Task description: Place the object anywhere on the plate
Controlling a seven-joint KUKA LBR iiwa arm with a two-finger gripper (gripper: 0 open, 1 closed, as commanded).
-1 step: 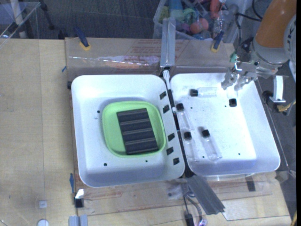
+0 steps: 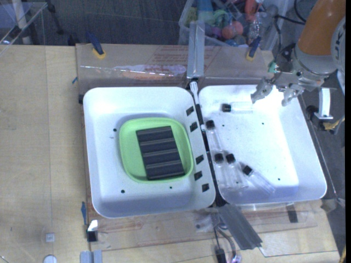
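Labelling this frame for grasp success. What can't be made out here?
- Clear objects in the right bin: transparent, only dark caps show; number and shape unclear.
- Hand: small and blurred; grasp unclear.
- Arm: cut off by the frame's right edge.
- Dark ridged block on the green plate: material unclear.

Two bins sit side by side on the bench (image 2: 33, 147). In the left bin (image 2: 98, 147) a plate (image 2: 127, 152) lies near the middle, with a ridged block (image 2: 159, 153) on it. In the right bin (image 2: 290, 152) several small clear vials (image 2: 236, 171) lie toward its left side. The tool (image 2: 277, 95) hangs over that bin's far right corner.
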